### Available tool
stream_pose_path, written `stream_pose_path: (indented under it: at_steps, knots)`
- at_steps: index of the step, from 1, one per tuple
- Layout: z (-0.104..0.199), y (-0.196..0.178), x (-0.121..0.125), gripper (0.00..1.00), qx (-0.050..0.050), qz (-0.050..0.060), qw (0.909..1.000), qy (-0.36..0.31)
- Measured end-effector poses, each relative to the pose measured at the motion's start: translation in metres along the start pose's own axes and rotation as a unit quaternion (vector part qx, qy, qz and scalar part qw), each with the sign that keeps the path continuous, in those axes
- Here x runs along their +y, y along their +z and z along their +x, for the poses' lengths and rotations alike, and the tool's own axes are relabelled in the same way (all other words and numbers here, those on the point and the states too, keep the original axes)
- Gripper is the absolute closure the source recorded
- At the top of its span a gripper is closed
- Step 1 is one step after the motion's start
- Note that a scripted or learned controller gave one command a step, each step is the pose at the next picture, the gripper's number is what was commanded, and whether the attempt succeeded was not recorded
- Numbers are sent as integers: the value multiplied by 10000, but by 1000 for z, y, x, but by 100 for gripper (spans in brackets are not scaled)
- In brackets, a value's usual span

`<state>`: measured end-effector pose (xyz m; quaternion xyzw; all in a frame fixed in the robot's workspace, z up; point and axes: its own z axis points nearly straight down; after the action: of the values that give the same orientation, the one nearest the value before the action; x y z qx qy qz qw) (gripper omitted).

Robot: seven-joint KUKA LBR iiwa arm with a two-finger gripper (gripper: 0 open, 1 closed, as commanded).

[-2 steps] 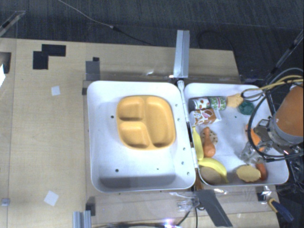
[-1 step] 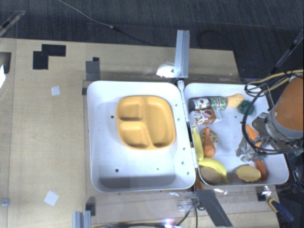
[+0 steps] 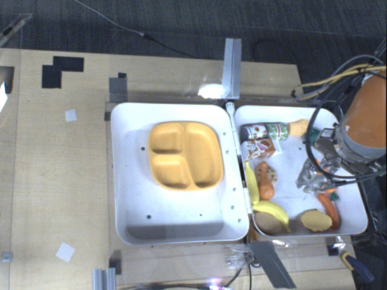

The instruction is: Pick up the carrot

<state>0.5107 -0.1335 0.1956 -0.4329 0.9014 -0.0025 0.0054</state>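
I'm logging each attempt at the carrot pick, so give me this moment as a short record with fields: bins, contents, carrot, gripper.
left bin: holds a yellow divided tray
right bin: bottle, snack packet, banana, potato, two orange carrot-like items
carrot: lies near the bin's left wall, beside the banana
second orange item: at the right side, next to the potato
gripper: over the bin's right half, apart from the carrot; finger state unclear
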Motion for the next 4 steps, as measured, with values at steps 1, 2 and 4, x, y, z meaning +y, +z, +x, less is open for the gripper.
stream_pose_path:
  at_steps: [1,2,4]
  knots:
    - [14,100,-35,100,9,-39,9876,-1571]
    - [14,99,-35,0,5,-34,9876,-1572]
    - [64,106,-26,0,-5,32,9999,-112]
